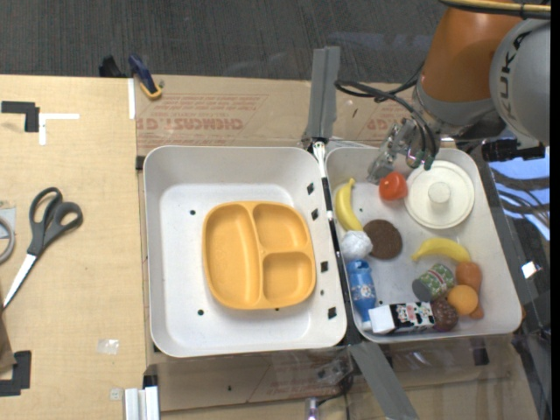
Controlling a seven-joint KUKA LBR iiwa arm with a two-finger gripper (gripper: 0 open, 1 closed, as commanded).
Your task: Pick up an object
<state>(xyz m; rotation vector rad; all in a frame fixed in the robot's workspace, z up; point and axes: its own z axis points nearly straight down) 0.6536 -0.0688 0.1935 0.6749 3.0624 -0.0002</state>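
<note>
1. Arm (477,51): grey with an orange band, entering from the right and bent down over the back of the right bin.
2. Gripper (391,166): low inside the right bin near its back wall. The fingers sit close on a red tomato (393,186), which hangs at their tips; the jaws look clenched on it.
3. Right bin (497,261): white and shallow, holding every loose item listed below.
4. White lidded dish (439,194): round, just right of the tomato.
5. Yellow banana (346,205): curved, lying along the left wall of the bin.
6. Brown cookie (382,239): round and dark, near the middle, just right of the banana's lower end.
7. Water bottle (358,269): blue label, crumpled clear top, lying lengthwise by the left wall below the banana.
8. Second banana (442,250): smaller, right of the cookie and below the dish.
9. Green can (435,281): tilted, just below the second banana.
10. 2 orange fruits: 1 (470,275) beside the can, 1 (463,300) just below it.
11. Black-and-white carton (402,317): lying along the front wall.
12. Left bin (166,261): white, holding 1 orange divided plate (259,255) with 3 compartments.
13. Scissors (39,230): black handles, on the wooden bench well left of both bins.
</note>
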